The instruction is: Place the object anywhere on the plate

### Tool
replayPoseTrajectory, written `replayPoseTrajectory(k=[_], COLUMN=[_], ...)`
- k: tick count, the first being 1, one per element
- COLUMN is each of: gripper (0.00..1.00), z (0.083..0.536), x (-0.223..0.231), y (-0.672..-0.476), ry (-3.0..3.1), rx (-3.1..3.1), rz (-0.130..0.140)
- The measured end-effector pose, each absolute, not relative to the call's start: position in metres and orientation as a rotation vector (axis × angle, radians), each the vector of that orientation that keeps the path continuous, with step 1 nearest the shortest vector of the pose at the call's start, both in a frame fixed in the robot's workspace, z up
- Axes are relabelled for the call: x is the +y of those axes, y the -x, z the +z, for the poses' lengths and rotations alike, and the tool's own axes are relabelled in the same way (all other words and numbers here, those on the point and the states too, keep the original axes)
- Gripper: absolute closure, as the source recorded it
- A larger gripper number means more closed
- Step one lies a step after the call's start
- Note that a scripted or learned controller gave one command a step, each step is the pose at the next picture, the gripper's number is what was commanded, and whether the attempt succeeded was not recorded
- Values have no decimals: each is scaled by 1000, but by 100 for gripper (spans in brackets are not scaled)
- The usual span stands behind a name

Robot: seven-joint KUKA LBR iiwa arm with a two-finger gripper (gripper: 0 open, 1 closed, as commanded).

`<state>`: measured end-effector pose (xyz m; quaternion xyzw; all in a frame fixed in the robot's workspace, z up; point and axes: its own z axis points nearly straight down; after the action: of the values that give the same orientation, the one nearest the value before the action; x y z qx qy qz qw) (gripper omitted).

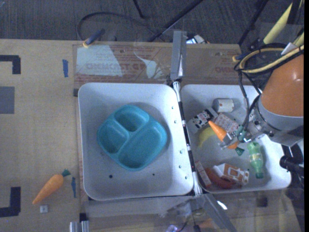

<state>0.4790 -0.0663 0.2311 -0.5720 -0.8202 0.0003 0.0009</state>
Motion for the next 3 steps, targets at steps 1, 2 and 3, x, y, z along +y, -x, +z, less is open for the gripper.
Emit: replayPoseTrajectory(k=[1, 2, 3], gripper=[0, 100, 100], z=[231, 240, 183], x=[-66, -66, -20], y=[-479, -479, -478], ry=[1796, 1796, 1371], rx=[-2576, -2575, -2821], rz=[1, 2, 2])
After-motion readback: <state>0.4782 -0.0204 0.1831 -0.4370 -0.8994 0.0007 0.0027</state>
